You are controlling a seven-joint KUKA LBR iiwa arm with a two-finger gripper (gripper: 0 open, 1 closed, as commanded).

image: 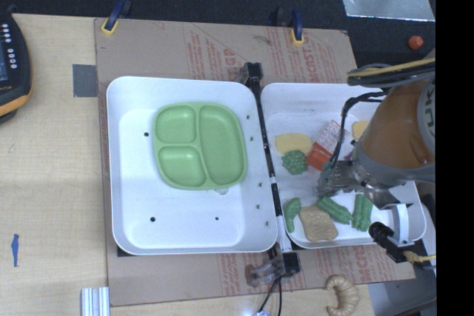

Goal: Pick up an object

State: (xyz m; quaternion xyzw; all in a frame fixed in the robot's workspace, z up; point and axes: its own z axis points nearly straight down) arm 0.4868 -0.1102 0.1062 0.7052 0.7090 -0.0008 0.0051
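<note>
Claw point(331, 180) is seen low over the right bin point(296, 96), at the right of the frame; whether it is apart, together or clamped on anything cannot be told. Green pods point(335, 209) lie just beneath it, with a tan slab point(318, 224) and another green piece point(292, 211) toward the lower edge. A broccoli floret point(294, 161), a yellow piece point(292, 142) and a red-and-white packet point(324, 144) are spread to its upper left. The left bin point(133, 218) carries a green divided plate point(200, 145). The step is judged to be the descent for a grasp; a firm closure on one piece, then a straight lift, is called for next.
</note>
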